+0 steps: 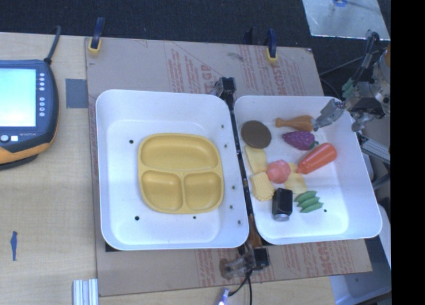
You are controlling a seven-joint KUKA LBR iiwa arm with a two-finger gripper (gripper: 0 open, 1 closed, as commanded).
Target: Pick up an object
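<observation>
The right bin (345, 220) holds several toy foods: a brown disc (255, 134), an orange drumstick (295, 122), purple grapes (299, 139), a red-orange carrot (317, 157), a pink ball (278, 170), yellow pieces (260, 187), a black can (282, 204) and green pea pods (307, 201). My gripper (343, 117) hangs over the bin's far right corner, just right of the drumstick and grapes. It is open, one grey finger (327, 113) pointing toward the drumstick, and nothing sits between the fingers.
The left bin (116, 224) carries a yellow divided plate (180, 171). A teach pendant (23, 107) lies at the bench's left edge. Clamps (271, 43) pin the cardboard at the back. Cables and arm parts crowd the right side.
</observation>
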